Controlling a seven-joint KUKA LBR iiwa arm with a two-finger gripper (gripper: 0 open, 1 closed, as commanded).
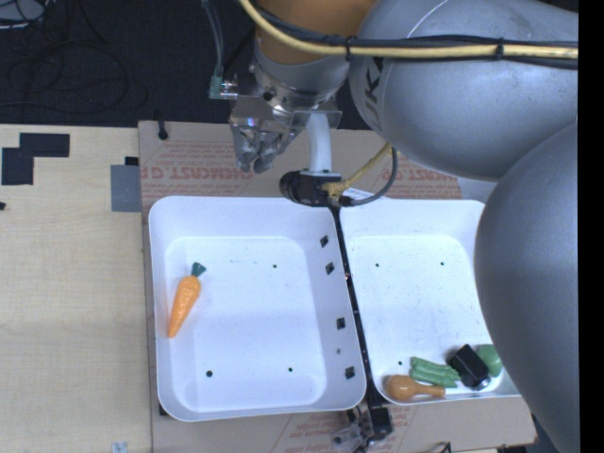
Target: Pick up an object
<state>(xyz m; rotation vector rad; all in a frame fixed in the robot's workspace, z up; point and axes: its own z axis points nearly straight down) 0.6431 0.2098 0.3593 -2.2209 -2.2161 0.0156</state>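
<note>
- Gripper [261, 154] hangs above the left bin's [160, 253] far rim.
- Toy carrot [184, 299] lies near that bin's left wall.
- Right bin [415, 217] holds several small toys in its near corner.

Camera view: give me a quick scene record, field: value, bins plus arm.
left bin: one toy carrot, near its left wall, green top pointing up-right
right bin: cluster in the near right corner: green bean pod, black block, tan pear-shaped piece
arm: reaches in from the right, over the far edge of the bins
pincer: raised above the left bin's far rim, nothing seen between its fingers
task status: no object picked yet
</note>
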